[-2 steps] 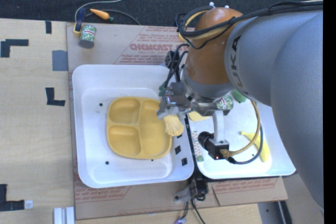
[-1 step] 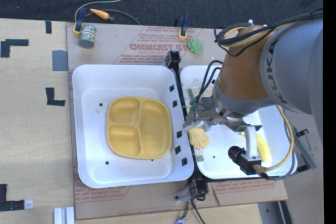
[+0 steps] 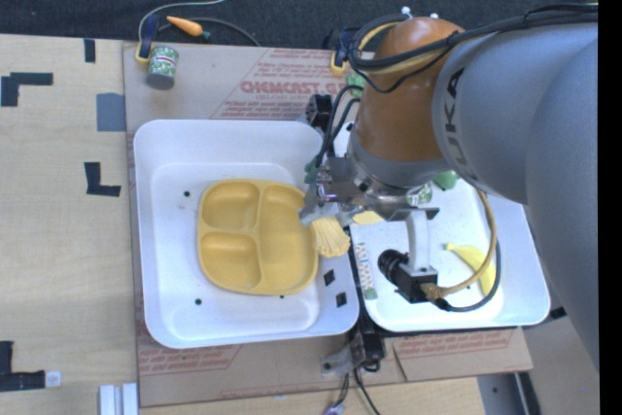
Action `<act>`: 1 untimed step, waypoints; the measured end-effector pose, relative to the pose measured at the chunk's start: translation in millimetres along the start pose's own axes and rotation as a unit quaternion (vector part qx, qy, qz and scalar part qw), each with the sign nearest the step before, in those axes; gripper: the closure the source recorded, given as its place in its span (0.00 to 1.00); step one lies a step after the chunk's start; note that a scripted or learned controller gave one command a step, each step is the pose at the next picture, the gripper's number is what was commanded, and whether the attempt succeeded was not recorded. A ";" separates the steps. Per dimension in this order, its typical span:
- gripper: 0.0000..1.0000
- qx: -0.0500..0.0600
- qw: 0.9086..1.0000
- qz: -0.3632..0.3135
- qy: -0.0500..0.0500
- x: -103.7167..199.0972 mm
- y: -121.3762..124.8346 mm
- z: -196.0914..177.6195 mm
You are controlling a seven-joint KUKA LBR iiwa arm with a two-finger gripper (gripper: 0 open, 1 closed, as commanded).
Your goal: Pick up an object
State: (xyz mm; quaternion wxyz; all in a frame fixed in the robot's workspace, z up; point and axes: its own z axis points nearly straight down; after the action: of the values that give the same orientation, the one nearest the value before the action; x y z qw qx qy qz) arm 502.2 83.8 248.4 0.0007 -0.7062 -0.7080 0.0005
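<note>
My arm [image 3: 408, 102] hung over the wall between the two bins, placing my jaws near the yellow divided plate [image 3: 255, 236] lying flat in the left bin [image 3: 155, 209], though whether they were clenched I cannot tell.

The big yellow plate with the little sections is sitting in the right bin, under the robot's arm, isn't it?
Not quite. The camera view shows the yellow plate with the sections lying in the left bin, not the right bin. The robot's arm does reach over its right edge.
</note>
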 end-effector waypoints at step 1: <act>1.00 0.000 1.000 0.001 -0.001 -29.2 23.3 29.2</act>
State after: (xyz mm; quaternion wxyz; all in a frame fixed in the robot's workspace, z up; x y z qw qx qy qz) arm 525.5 54.7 219.2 0.0004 -0.7071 -0.7072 0.0015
